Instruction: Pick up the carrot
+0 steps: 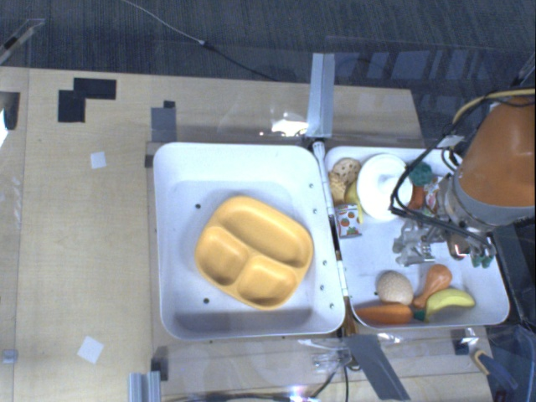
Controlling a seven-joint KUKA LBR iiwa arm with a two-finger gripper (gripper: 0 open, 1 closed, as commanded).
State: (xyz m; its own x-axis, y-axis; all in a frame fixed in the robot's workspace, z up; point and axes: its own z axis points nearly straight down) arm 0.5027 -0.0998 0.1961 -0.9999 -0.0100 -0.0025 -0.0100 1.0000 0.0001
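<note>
Two white bins: our gripper (416, 245) hovers above the carrot (432, 281); we cannot tell its state.

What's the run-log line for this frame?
tool: over right white bin | long orange carrot: lying at bin's near edge, ungrasped | yellow plastic divided tray: left bin

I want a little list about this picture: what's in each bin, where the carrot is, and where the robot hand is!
left bin: yellow divided tray
right bin: carrot, banana, drumstick, white plate, cookie, small box, round bun
carrot: lying flat at the near edge, beside the banana
end effector: over the right bin, above and apart from the carrot
</note>
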